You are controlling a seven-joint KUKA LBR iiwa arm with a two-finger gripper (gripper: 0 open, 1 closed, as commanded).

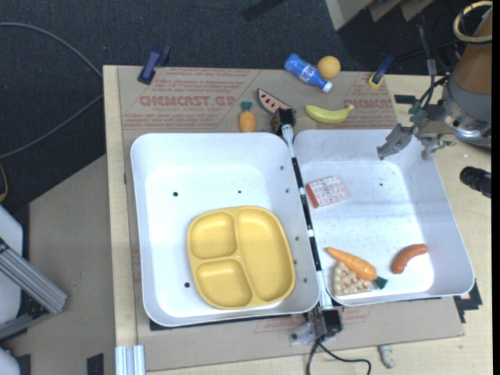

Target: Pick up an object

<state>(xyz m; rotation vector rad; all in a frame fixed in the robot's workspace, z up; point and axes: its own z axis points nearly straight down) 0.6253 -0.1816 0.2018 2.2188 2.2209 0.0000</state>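
In the right bin (437, 201) lie a pink-and-white wafer packet (326, 191) near the back left, a toy carrot (351, 263) and a tan waffle piece (349, 282) at the front left, and an orange-red sausage (408, 257) at the front right. My gripper (412, 145) hangs over the bin's back right corner, open, its two fingers spread apart with nothing between them. It is well away from all of these objects.
The left bin (156, 178) holds a yellow divided plate (240, 255). Behind the bins on the board lie a banana (328, 113), a blue bottle (306, 71), an orange ball (329, 66), a watermelon slice (269, 100) and a small orange toy (248, 120).
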